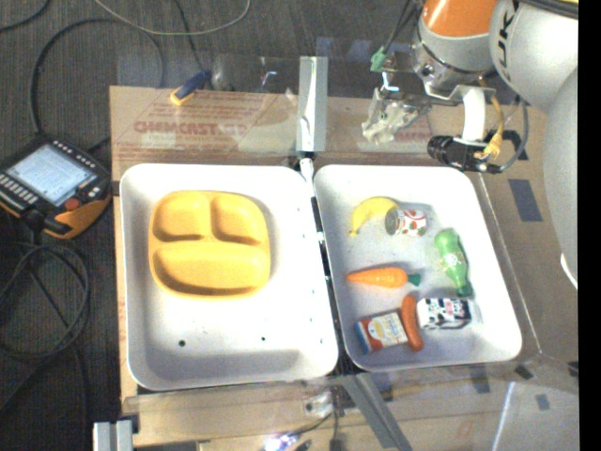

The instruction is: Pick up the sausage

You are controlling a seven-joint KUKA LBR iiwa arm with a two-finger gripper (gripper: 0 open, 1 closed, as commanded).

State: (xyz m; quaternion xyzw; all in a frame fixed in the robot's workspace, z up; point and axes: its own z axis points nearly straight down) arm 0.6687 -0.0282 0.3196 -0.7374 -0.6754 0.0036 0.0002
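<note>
The sausage (411, 321) is a short reddish-brown piece lying near the front of the right bin (488, 252). It is wedged between an orange juice carton (379, 333) on its left and a black-and-white milk carton (443, 313) on its right. My gripper (389, 120) hangs beyond the right bin's far rim, over the cardboard sheet and well away from the sausage. Nothing shows in its grasp.
The right bin also holds a carrot (378, 276), a banana (370, 213), a small can (410, 221) and a green bottle (452, 258). A yellow divided tray (211, 242) lies in the left bin (141, 346). A pendant (52, 184) sits at the far left.
</note>
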